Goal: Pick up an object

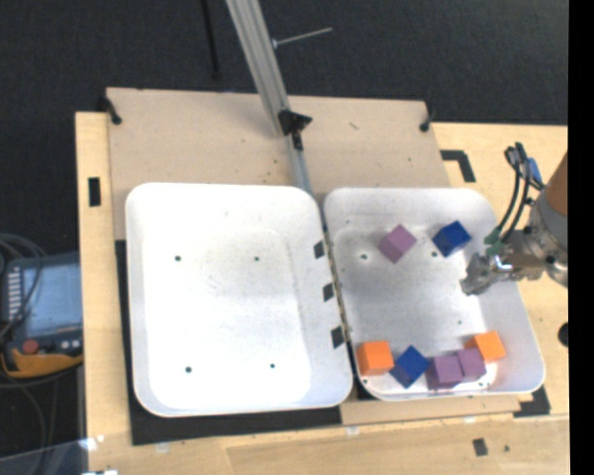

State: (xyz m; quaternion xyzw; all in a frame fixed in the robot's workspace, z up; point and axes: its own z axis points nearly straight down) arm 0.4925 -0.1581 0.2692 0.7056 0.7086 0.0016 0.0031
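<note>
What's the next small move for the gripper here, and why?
Probably shift toward the blue block and descend. The gripper sits at the right bin's right rim with nothing visibly held, and that block is the nearest one, standing apart from the purple block.

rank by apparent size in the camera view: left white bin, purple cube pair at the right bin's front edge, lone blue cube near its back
1. left white bin, by far largest
2. purple cube pair, touching, read together
3. lone blue cube, smallest

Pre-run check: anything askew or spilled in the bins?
Nothing stands out. All blocks sit inside the right bin: purple block and blue block up top, the others clustered along the near wall. Gripper hovers at its right edge.
</note>
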